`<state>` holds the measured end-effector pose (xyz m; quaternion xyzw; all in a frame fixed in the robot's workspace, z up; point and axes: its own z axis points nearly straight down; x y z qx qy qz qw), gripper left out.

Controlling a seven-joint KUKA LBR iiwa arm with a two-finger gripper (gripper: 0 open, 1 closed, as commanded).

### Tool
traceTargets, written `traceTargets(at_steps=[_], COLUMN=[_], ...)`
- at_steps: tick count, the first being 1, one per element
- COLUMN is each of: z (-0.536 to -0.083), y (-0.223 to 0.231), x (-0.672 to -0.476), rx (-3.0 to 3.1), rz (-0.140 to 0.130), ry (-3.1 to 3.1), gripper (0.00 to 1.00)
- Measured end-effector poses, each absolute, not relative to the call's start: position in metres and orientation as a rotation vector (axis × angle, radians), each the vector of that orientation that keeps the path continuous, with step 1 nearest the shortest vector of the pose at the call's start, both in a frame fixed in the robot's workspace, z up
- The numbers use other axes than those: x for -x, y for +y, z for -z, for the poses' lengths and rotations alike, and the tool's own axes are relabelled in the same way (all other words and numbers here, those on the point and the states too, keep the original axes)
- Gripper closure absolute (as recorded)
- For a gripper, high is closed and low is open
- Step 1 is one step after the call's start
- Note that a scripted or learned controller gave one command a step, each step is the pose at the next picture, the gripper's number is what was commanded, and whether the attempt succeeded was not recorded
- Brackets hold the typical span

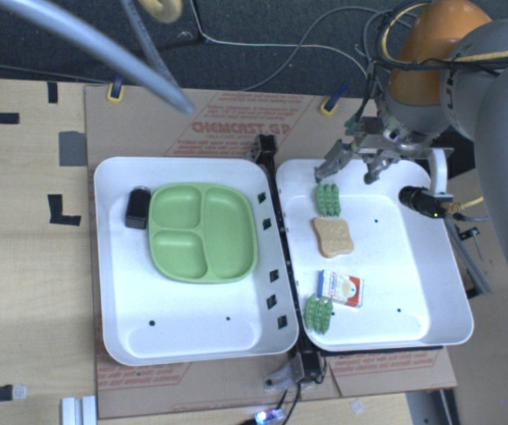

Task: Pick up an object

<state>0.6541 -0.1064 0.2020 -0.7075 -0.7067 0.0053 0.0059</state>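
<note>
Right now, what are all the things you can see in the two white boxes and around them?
white bins: two, side by side on the bench
divided plate: one, light green, left bin
small block: one, black, left bin, touching the plate's left edge
leafy pieces: two, green, right bin, one near the top and one near the bottom
bread slice: one, tan, right bin, middle
small packet: one, white with red and blue, right bin, below the bread
cardboard sheet: one, brown, under the bins
arm: one, grey with an orange band, top right
end effector: one, open, above the right bin's top edge, holding nothing
</note>
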Motion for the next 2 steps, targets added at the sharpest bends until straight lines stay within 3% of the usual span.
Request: traceTargets(at_steps=[1,2], z=[-0.211,-0.159], y=[-0.106,-0.1], x=[-0.657,-0.664], rx=[2.219,2.216], rz=[-0.002,-0.007], ry=[-2.222,-2.222], gripper=[0.0,0.0])
